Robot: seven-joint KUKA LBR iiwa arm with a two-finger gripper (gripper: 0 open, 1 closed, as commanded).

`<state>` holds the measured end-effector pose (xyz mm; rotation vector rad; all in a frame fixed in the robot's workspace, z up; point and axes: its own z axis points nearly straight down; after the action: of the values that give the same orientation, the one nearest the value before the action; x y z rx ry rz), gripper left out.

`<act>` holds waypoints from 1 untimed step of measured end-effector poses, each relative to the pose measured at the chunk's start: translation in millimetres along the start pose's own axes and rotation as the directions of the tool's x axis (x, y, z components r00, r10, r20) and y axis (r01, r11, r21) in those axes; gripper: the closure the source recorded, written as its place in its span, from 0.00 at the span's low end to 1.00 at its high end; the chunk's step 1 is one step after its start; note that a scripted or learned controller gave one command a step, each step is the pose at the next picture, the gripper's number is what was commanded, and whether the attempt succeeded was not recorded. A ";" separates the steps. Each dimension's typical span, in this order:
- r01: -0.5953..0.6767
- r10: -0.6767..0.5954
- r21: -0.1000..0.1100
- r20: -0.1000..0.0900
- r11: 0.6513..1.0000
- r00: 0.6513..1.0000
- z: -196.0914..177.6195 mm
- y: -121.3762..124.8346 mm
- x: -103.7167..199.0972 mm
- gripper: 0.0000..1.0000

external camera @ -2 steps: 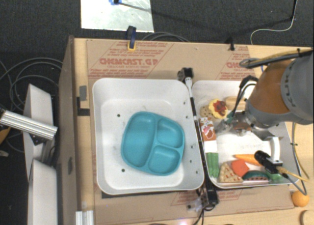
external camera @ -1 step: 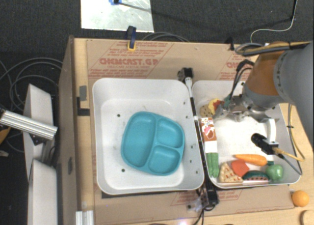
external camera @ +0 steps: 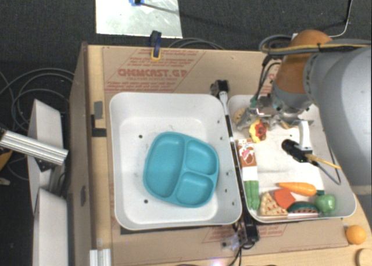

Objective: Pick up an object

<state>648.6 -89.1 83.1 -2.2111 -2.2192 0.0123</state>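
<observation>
The right bin point(external camera: 273, 163) holds several toy foods. A yellow and red toy point(external camera: 258, 130) lies near its far left corner. Along the front wall are an orange carrot point(external camera: 297, 189), a green pepper point(external camera: 326, 202) and a pizza slice point(external camera: 268, 204). A green block point(external camera: 251, 193) and a red and white packet point(external camera: 248, 155) lie by the left wall. My gripper point(external camera: 261, 115) hangs low over the far end of this bin, just above the yellow and red toy. Whether it touches the toy is hidden by the wrist.
The left bin point(external camera: 131, 119) holds a blue divided plate point(external camera: 181, 168). The grey arm point(external camera: 337, 102) covers the right bin's far right side. An orange ball point(external camera: 355, 234) lies outside the bins at the front right. Cables run along the bench's left.
</observation>
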 end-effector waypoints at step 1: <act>0.003 -0.003 -0.016 0.002 1.000 1.000 -13.0 2.6 -0.6 1.00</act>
<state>651.4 -89.7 96.1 -2.2167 -2.2317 -0.0033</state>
